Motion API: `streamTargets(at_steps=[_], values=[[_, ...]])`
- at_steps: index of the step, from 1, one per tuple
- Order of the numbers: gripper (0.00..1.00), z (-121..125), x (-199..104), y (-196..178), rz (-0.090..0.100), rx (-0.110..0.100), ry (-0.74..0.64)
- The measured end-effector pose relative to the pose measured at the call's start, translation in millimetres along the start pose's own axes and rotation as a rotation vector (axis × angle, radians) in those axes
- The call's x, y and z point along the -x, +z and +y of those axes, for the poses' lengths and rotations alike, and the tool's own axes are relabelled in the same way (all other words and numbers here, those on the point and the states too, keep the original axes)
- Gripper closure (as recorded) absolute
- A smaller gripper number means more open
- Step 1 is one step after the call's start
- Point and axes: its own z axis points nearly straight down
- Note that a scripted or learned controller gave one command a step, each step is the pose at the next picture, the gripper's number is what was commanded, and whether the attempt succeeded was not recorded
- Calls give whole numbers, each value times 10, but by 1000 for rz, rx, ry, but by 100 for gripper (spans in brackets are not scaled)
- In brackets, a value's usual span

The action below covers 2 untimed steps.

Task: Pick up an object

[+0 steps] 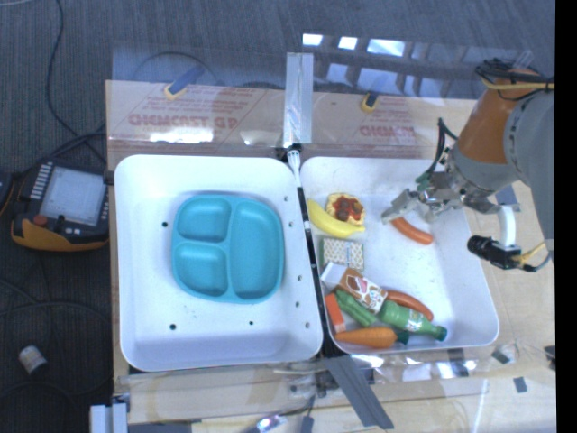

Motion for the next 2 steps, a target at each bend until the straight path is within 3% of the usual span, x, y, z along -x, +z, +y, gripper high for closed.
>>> streamTargets(at_steps=[1, 2], values=[[100, -22, 1, -45, -2, -9, -1], [100, -540, -32, -913, -6, -8, 233]])
